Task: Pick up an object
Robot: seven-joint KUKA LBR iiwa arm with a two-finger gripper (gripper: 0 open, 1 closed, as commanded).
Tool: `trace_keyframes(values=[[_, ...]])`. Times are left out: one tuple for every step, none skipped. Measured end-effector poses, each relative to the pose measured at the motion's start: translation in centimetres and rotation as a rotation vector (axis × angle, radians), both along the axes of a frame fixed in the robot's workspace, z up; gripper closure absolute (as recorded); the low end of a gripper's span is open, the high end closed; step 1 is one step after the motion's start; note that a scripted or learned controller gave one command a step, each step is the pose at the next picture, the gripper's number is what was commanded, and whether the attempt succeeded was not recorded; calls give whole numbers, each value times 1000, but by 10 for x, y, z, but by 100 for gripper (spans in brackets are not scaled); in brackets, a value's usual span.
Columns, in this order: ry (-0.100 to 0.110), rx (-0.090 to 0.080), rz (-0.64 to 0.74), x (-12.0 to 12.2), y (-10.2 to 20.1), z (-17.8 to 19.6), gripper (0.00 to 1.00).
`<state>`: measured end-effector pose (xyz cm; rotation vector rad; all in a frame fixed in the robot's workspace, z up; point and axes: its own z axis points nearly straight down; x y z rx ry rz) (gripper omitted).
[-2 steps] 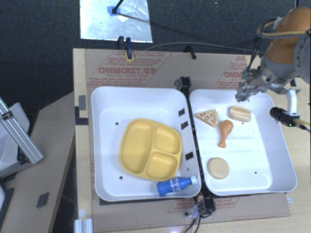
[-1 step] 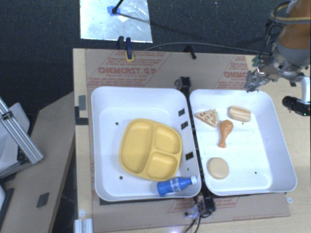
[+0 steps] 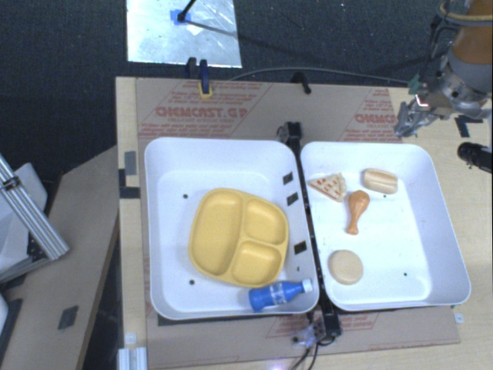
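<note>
The right bin (image 3: 443,230) holds a toy pizza slice (image 3: 329,186), a tan bread roll (image 3: 380,180), an orange-brown drumstick (image 3: 357,210) and a round beige bun (image 3: 346,267). In the left bin (image 3: 166,206) lie a yellow divided plate (image 3: 239,237) and a blue bottle (image 3: 281,293) on its side by the front wall. My gripper (image 3: 407,120) hangs above the bench just beyond the right bin's far right corner, apart from every object and with nothing in it that I can see.
A black divider with clips (image 3: 302,206) runs between the two bins. A cable (image 3: 339,72) crosses the board behind them. A blue and yellow clamp (image 3: 202,79) sits at the board's far edge. An aluminium rail (image 3: 31,214) stands at the left.
</note>
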<state>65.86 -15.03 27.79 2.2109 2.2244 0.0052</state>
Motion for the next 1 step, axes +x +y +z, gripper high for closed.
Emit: trace_keyframes(values=[[5,2,2,-24,53,0,100]])
